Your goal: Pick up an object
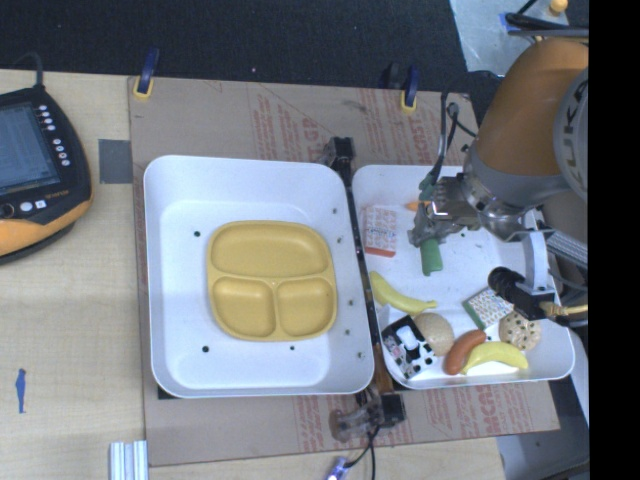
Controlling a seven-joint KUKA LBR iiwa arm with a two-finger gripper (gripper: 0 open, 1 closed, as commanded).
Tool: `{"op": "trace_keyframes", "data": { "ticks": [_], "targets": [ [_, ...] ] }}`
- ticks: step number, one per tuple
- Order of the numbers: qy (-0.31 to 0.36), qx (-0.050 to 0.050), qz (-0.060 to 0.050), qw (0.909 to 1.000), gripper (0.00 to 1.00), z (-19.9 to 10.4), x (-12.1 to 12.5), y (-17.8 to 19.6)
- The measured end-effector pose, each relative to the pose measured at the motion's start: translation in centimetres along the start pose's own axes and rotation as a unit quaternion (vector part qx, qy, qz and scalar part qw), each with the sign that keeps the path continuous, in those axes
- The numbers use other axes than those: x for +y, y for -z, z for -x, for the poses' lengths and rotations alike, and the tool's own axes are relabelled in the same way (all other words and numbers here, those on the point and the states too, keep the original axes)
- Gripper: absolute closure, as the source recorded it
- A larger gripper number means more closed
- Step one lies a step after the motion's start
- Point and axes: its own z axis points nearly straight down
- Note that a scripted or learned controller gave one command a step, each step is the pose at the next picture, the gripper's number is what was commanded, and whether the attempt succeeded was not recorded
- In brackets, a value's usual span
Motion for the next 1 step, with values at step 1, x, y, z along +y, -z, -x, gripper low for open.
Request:
{"op": "trace_keyframes", "data": {
  "ticks": [1],
  "targets": [
    [0.000,-0.001,0.000,1.0000,1.00,-5.27,1.93,-0.58]
  ]
}}
